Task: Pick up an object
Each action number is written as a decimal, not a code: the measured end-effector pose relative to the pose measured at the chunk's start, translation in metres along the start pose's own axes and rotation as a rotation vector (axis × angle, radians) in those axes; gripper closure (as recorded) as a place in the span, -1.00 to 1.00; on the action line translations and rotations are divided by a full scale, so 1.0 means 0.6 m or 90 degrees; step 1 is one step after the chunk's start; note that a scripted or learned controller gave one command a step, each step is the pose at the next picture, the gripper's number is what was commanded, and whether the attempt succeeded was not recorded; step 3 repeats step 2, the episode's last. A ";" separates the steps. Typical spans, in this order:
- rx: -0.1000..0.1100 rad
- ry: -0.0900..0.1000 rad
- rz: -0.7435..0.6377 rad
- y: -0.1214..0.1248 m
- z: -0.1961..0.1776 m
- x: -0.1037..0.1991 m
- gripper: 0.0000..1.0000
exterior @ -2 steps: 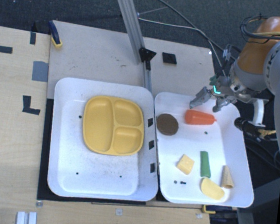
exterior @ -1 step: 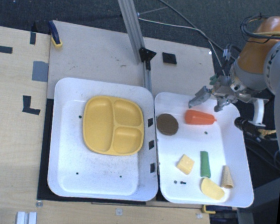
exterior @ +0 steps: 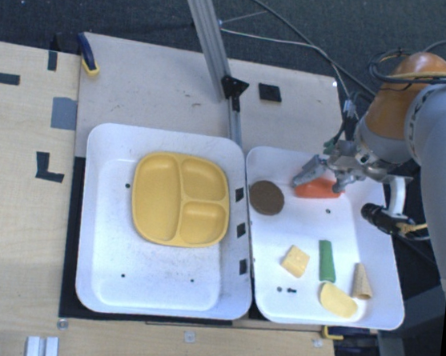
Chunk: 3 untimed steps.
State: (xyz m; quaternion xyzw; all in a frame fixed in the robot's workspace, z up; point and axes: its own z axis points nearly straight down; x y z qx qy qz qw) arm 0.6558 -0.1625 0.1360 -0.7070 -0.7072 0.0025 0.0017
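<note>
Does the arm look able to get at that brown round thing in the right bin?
Probably yes. The brown disc lies flat with bare bin floor around it, nothing on top, and the tool hangs just to its right over the orange piece.

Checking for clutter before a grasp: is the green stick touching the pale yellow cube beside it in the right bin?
Apart. The camera view shows a strip of white bin floor between the green stick and the pale yellow cube.

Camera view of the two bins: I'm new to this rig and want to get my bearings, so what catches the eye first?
The yellow divided plate stands out, alone in the left bin. In the right bin, the gripper hangs over an orange-red object at the far end, with a brown disc beside it.
</note>
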 end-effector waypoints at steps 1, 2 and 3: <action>-0.012 -0.005 0.000 0.008 0.041 -0.006 -1.00; -0.016 -0.006 -0.001 0.011 0.022 -0.005 1.00; -0.016 -0.006 -0.001 0.011 0.022 -0.005 1.00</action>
